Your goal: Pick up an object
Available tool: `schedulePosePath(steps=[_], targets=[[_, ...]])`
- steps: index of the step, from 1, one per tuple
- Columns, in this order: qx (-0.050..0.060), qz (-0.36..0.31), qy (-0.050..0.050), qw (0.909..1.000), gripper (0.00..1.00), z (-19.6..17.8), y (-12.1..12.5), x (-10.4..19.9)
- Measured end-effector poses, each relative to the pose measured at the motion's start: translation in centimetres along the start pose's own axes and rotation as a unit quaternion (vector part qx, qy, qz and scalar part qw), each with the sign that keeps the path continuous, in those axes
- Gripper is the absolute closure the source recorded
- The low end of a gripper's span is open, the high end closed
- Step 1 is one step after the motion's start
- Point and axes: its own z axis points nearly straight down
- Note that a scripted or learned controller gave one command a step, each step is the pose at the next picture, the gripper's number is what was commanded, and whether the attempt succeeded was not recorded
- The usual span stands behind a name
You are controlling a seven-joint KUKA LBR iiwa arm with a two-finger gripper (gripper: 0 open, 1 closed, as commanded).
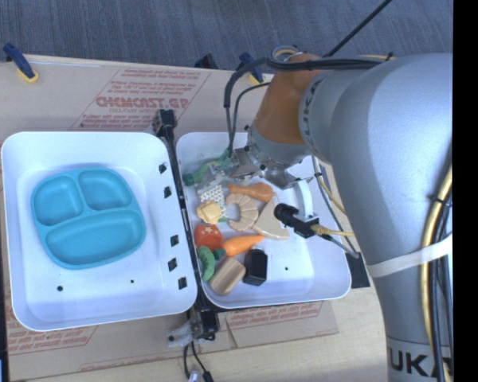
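The right bin (327,281) holds a heap of toy food. In it are a green piece (213,169), a grey waffle-like piece (211,191), a yellow chunk (209,212), an orange drumstick (252,190), a beige ring (240,211), a pale wedge (271,224), a red tomato (208,235), a carrot (243,245), a tan roll (228,275) and a black block (256,267). My gripper (243,162) is low over the bin's far part, just above the drumstick and beside the green piece. The wrist hides what is under it.
The left bin (32,293) bears a blue divided plate (88,216). A black clip rail (175,213) runs between the bins. The big grey arm (382,150) covers the right bin's right side. Cables (323,229) hang over that bin's right half.
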Motion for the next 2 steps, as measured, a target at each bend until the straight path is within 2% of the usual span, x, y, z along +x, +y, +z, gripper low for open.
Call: schedulePosePath(steps=[1, 2], targets=[[0.003, -0.114, 0.000, 0.9935, 0.00, 1.5, 0.5, -1.2], [0.009, -0.084, 0.000, 0.9964, 0.00, 1.6, 2.1, -0.8]])
